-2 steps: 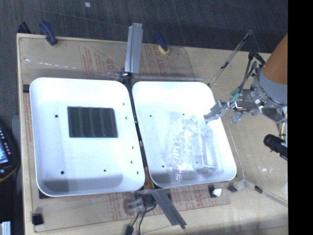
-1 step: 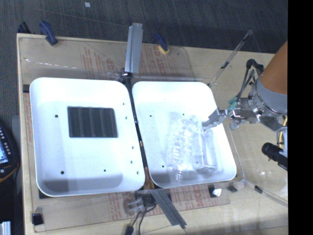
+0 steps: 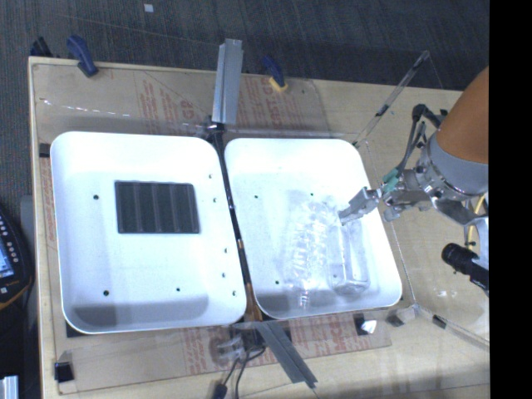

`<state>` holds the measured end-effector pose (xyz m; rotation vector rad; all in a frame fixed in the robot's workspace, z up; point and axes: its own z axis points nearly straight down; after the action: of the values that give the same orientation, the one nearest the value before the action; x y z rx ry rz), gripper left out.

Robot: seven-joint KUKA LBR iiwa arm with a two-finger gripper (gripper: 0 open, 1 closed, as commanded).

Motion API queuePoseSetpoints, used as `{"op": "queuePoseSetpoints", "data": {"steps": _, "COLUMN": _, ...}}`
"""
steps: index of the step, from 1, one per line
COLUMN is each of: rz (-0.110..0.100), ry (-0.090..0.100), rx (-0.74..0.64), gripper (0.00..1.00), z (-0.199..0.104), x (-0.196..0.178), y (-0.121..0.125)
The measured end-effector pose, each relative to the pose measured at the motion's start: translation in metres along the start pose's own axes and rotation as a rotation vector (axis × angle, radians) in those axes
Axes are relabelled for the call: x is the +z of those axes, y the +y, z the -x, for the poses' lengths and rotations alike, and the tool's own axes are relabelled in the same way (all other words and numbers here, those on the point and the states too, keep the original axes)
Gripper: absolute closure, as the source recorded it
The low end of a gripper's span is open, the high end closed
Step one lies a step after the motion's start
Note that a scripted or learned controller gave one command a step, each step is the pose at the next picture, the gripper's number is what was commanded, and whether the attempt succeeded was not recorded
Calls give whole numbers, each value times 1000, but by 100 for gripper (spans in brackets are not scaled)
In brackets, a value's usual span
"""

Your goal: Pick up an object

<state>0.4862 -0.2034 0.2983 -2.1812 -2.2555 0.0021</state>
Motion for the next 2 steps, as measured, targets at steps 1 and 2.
{"op": "queuePoseSetpoints", "data": {"steps": 1, "rz": 5, "ry": -3, "rx": -33, "gripper": 0, "z": -36, "x": -28, "y": -5}}
{"op": "queuePoseSetpoints", "data": {"steps": 2, "rz": -1, "ry": -1, "rx": 199, "gripper": 0, "z": 3, "x": -4, "y": -10}}
